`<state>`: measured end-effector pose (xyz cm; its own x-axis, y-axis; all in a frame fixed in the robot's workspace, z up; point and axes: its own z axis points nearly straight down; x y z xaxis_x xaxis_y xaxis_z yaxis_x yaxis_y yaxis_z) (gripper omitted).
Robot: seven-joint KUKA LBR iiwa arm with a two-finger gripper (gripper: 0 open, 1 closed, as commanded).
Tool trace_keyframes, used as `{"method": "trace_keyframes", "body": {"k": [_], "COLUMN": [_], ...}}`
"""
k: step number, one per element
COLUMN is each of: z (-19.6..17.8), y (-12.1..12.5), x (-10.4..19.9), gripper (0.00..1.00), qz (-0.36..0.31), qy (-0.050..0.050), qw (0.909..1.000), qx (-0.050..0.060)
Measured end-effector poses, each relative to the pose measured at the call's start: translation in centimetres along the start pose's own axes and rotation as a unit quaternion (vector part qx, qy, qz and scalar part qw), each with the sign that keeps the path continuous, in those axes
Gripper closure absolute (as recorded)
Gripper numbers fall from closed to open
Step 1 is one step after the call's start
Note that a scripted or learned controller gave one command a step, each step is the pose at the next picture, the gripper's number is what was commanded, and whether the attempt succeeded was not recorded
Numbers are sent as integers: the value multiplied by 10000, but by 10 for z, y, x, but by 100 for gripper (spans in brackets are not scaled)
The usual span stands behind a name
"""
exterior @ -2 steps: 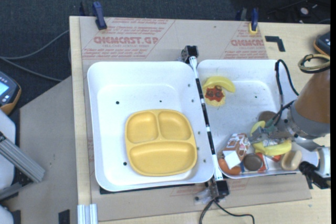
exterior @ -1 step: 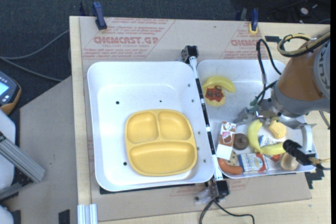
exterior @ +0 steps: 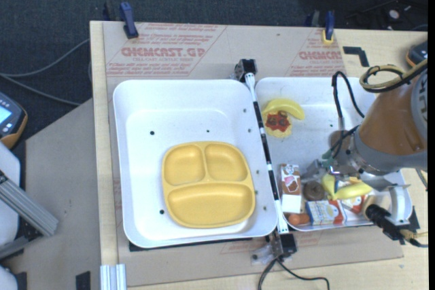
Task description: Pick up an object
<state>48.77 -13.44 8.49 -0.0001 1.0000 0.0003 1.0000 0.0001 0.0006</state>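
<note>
My gripper [exterior: 331, 172] is low in the right bin [exterior: 309, 88], over a pile of small items at the bin's near end. Right under and beside it lie a yellow banana-shaped toy [exterior: 348, 189] and a brown round piece [exterior: 314, 192]. A small white and red carton [exterior: 291, 188] stands against the bin's left wall. An orange and white box [exterior: 325, 213] lies along the near wall. Farther back in the same bin sits a yellow piece with a red top [exterior: 281, 116]. The arm's wrist hides what lies directly below it.
The left bin [exterior: 136, 105] bears a yellow divided plate [exterior: 207, 184]. A black clamp [exterior: 245, 68] sits where the two bins meet at the back. Black cable [exterior: 353, 88] loops from the arm over the right bin's far corner. Blue clamps [exterior: 127, 18] hold the board's back edge.
</note>
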Motion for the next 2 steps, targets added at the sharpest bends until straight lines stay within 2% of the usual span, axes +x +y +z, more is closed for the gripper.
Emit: {"method": "trace_keyframes", "body": {"k": [1, 2], "z": [-10, -106], "y": [1, 62], "x": [0, 61], "gripper": [100, 100], "qz": [6, -47], "qy": [-7, -2], "qw": [10000, 10000], "qx": [-9, -69]}}
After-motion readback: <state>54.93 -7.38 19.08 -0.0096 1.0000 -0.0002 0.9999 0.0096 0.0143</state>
